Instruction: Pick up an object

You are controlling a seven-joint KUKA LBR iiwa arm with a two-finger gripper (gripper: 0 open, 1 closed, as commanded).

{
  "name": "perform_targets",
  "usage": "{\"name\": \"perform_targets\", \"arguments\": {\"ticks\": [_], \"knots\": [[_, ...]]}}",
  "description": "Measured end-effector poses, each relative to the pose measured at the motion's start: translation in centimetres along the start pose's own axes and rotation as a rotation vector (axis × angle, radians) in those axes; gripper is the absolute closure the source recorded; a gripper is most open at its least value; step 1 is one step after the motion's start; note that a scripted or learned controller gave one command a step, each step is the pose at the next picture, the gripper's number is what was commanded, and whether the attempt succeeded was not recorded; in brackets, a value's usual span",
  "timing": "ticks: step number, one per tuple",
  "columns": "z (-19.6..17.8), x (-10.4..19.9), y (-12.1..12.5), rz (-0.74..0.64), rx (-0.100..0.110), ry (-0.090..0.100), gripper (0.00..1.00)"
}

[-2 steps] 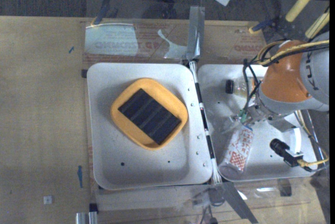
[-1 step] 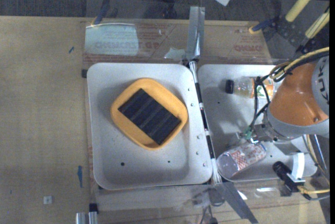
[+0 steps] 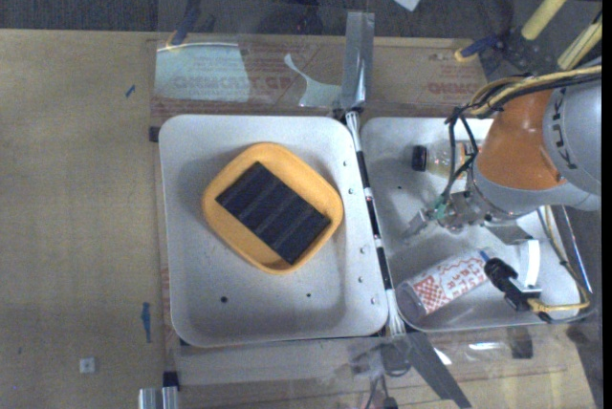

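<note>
Camera view: we can't tell the gripper's (image 3: pixel 421 224) jaw state; it risks missing between bottle (image 3: pixel 442 156) and tube (image 3: pixel 448 282).

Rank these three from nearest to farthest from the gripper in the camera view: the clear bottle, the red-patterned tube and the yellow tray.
Measured from the gripper:
1. Clear bottle, in the right bin, just beyond it.
2. Red-patterned tube, right bin, at the near wall.
3. Yellow tray, in the left bin.

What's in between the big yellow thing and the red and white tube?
In the camera view, the yellow rounded tray with dark slats and the red-and-white patterned tube are separated by bare white bin floor and the bins' adjoining rims.
</note>
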State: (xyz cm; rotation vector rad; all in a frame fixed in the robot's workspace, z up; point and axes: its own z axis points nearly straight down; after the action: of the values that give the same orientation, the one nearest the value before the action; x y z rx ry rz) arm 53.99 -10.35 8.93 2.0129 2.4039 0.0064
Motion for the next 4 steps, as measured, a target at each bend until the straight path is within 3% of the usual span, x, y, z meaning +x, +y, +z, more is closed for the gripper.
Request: {"name": "perform_targets", "arguments": {"ticks": [1, 2, 3, 4], "knots": [[-2.2, -4.4, 1.3, 0.063, 0.005, 0.000, 0.00], [-6.1, -0.4, 1.9, 0.353, 0.007, -0.001, 0.00], [0.1, 1.1, -2.2, 0.274, -0.001, 0.001, 0.00], [0.0, 0.8, -4.4, 0.129, -0.003, 0.001, 0.00]]}}
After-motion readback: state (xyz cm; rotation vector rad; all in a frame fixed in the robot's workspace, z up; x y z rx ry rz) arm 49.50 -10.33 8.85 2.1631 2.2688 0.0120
